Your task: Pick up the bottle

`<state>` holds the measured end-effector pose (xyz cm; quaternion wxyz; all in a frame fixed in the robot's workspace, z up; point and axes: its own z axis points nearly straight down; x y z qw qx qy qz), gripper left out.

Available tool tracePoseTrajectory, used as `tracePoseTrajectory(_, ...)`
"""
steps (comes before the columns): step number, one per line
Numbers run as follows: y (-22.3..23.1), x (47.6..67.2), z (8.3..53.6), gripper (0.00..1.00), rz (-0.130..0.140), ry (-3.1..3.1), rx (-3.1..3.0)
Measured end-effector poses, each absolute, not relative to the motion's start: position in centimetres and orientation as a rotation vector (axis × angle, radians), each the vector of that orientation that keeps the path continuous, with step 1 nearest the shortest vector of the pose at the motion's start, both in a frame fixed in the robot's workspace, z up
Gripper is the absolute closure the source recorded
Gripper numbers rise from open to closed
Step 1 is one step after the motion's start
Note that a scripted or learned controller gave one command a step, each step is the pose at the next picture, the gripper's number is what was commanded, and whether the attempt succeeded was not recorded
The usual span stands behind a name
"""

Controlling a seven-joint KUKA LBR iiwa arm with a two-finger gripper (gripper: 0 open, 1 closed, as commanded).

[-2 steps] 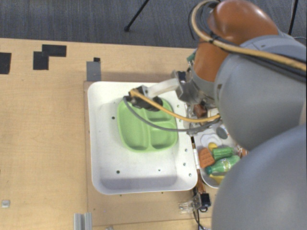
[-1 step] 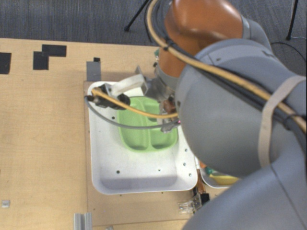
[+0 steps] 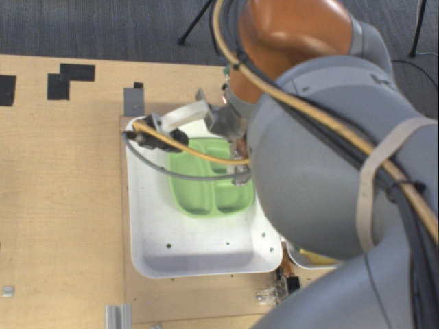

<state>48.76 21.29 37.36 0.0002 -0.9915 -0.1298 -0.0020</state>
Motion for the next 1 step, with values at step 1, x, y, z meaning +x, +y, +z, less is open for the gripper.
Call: tracePoseTrajectory(1, 11.69, 48.66, 31.50, 1.00, 0.001, -0.553, -3.093)
